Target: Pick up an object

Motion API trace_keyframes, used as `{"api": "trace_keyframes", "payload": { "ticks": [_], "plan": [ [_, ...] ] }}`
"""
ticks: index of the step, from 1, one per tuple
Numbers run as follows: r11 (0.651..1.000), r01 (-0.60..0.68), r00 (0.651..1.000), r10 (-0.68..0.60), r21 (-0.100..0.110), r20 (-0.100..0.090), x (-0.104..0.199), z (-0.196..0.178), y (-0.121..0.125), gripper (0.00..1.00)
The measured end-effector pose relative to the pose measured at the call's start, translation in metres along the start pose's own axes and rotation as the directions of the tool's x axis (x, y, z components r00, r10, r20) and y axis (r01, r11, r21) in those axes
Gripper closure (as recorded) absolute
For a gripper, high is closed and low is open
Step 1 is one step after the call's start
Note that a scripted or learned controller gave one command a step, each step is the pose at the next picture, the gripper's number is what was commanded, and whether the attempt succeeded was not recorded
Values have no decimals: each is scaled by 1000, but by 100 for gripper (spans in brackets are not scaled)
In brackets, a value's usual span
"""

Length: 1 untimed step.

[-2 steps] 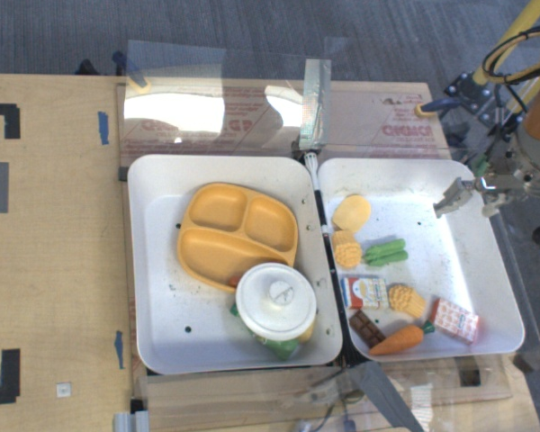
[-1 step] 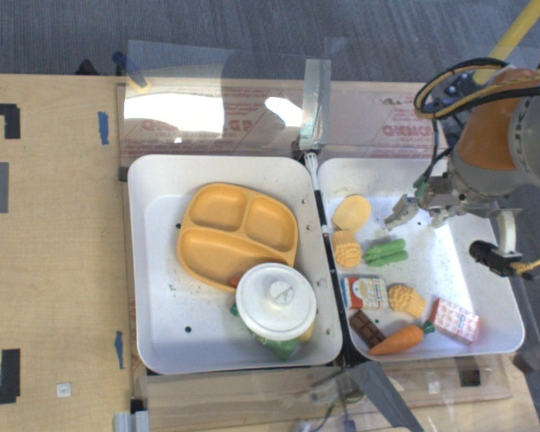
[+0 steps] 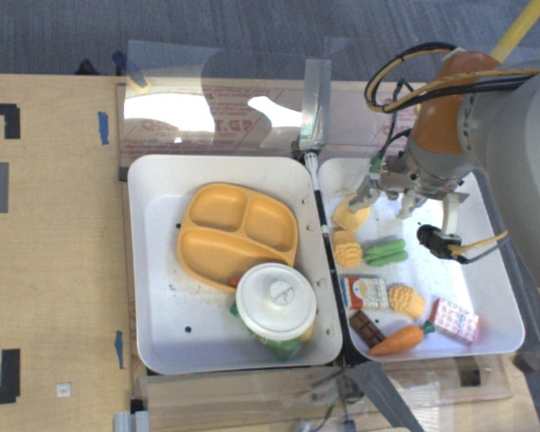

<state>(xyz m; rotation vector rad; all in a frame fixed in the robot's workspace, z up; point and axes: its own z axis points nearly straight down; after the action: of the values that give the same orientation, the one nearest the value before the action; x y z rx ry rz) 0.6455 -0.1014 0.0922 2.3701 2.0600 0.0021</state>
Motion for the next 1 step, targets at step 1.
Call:
{"api": "trace_keyframes", "payload": {
  "ticks": [1],
  "plan": [
    [998,-58,998,58,-2,0,-22,4,-73,0]
  ]
}}
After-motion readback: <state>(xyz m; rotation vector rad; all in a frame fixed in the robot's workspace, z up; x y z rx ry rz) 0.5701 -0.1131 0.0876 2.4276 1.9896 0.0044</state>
